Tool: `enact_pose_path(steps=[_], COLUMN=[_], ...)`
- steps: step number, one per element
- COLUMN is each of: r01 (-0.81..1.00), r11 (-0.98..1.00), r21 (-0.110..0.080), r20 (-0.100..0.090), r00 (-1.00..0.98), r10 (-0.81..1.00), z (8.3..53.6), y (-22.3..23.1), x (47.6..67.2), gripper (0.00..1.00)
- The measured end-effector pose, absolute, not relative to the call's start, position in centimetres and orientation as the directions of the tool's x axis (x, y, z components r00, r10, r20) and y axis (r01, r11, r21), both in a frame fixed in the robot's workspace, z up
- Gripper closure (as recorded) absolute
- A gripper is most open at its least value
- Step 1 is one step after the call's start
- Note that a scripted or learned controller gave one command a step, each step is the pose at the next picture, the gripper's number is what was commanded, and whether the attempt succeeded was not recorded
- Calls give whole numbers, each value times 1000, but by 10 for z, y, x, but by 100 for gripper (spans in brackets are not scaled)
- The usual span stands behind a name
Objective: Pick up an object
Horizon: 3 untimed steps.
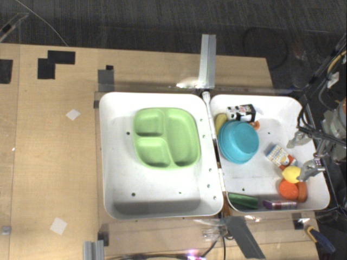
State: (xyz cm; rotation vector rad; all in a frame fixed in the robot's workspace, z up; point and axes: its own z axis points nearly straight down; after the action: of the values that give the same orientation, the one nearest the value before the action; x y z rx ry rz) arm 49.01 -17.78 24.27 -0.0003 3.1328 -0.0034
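Observation:
My gripper (304, 156) hangs over the right rim of the right bin (271, 104), reaching in from the right. Its two grey fingers (297, 140) stand apart, open, with only bin floor showing between them. Just left of the lower finger lies a yellow lemon-like fruit (291, 174), with an orange ball (289, 189) below it. A small colourful box (278, 155) lies left of the gripper. A blue bowl (238, 141) sits in the bin's left half.
A yellow banana-like piece (219, 122) and a black-and-white item (242, 112) lie behind the bowl. A green cucumber (243, 201) and a purple marker (279, 203) rest along the front wall. The left bin (116, 161) holds a green divided plate (164, 137).

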Motion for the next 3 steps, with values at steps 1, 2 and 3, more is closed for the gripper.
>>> enact_pose_path(steps=[1,2,3], r01=[-46,-202,-278], r11=[999,979,961], r21=[3,-8,-10], r20=[3,-15,-17], r00=[-999,-979,-960], r10=[-46,-202,-278], z=[116,91,91], y=[-166,-140,-101], x=[504,503,521], gripper=[0,0,0])
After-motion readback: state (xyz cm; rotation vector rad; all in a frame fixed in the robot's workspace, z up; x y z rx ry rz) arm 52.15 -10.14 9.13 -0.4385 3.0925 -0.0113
